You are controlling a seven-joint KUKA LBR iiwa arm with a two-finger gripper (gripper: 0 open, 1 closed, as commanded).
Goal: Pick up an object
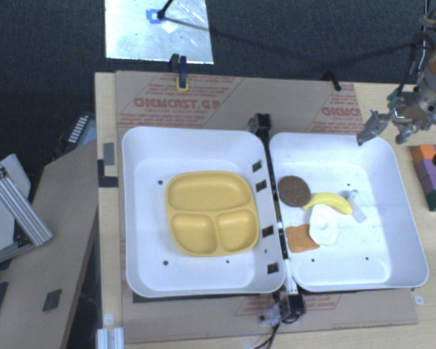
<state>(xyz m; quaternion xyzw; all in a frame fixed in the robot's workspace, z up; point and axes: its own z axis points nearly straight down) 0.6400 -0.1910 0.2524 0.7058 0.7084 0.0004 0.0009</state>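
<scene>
The right bin [392,267] holds a small pile near its left side: a round brown cookie [294,190], a yellow banana [331,203], a white lump [323,227] and a flat orange piece [299,239]. A small pale grey item [354,206] lies just right of the banana. My gripper [384,134] hangs above the right bin's far right corner, well away from the pile. It is open and nothing sits between its fingers.
In the left bin [142,166] lies a yellow three-compartment plate [209,213]. Coloured blocks [432,177] stand on the bench right of the right bin. A black divider with clips [270,195] separates the bins. A shiny sheet [158,20] lies beyond the bench.
</scene>
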